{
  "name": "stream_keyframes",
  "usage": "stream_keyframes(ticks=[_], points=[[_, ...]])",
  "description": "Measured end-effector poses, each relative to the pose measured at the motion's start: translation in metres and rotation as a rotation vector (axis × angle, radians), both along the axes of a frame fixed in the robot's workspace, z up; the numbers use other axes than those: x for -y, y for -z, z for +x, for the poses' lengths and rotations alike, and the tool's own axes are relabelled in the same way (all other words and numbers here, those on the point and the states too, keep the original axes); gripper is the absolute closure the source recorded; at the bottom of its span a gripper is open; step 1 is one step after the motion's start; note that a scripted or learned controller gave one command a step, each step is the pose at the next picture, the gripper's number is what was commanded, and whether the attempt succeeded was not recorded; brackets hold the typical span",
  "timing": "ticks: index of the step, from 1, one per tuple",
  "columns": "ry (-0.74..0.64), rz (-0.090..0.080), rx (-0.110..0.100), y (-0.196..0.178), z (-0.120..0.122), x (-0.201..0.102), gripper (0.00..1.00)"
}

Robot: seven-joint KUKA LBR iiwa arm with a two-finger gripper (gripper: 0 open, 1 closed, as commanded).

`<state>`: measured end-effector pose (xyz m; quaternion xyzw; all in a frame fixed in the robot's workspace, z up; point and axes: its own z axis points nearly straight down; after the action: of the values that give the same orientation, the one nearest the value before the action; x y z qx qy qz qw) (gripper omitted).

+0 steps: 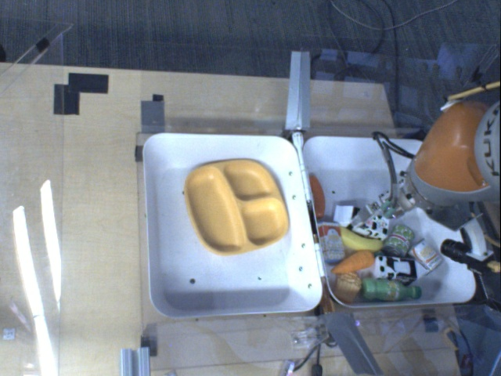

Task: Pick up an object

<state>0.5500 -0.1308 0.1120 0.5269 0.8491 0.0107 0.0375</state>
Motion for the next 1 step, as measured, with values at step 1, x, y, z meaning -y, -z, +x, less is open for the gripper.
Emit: stream_keyframes(ticks=[1], points=[[-0.114, 0.000, -0.027, 0.0009, 0.0272, -0.0087, 0.00]])
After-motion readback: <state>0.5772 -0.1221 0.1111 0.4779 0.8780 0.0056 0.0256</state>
